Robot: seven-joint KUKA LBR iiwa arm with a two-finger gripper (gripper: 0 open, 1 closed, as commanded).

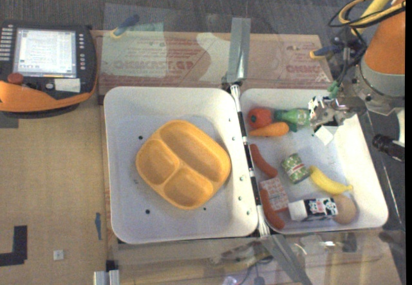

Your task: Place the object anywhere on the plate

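Note:
A yellow three-compartment plate (183, 163) lies in the middle of the left bin (122, 116). The right bin (370, 174) holds toy food: a red tomato (260, 116), an orange carrot (270, 130), a green vegetable (293, 116), a red sausage (264, 161), a green can (295, 168), a yellow banana (329, 181), a second sausage with a label (275, 203), a milk carton (315, 208) and a brown potato (346, 208). My gripper (326, 116) hovers over the right bin's far right part, just right of the green vegetable.
An orange-and-grey teach pendant (45, 65) rests on the bench at the far left. A metal divider bar (239, 52) runs between the bins at the back. Cables (360, 10) loop by the arm at the upper right.

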